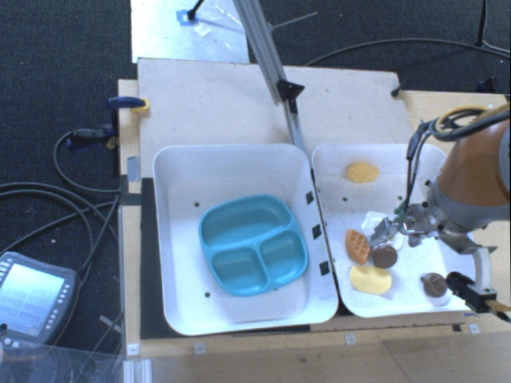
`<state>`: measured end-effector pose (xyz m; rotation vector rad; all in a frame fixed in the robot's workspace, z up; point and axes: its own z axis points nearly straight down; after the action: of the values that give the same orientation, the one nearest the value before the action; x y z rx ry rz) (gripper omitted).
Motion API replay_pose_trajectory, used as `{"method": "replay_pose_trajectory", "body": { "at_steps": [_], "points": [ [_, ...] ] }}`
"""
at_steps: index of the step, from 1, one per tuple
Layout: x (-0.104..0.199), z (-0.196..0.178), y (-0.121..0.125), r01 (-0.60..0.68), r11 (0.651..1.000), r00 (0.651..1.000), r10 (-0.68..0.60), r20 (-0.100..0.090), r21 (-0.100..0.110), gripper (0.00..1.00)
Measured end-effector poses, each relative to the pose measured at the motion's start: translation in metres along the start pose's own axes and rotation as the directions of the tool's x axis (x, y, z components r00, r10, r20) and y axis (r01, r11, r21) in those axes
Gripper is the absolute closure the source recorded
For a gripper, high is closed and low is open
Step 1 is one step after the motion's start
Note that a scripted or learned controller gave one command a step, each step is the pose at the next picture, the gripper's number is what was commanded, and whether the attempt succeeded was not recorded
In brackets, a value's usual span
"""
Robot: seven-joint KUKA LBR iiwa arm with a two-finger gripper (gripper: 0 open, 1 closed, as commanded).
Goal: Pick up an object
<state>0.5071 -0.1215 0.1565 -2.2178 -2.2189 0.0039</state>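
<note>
Fingers (382,234) above brown disc (385,257), no legible writing anywhere

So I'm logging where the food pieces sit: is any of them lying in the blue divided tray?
No, the blue divided tray in the left bin holds nothing, and the waffle piece lies in the right bin.
</note>
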Motion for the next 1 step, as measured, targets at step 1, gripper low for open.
{"method": "replay_pose_trajectory", "body": {
  "at_steps": [1],
  "points": [
    [-0.0049, 0.0592, 0.002, -0.001, 1.0, 1.0, 0.001, 0.0, -0.006, 0.0]
  ]
}}
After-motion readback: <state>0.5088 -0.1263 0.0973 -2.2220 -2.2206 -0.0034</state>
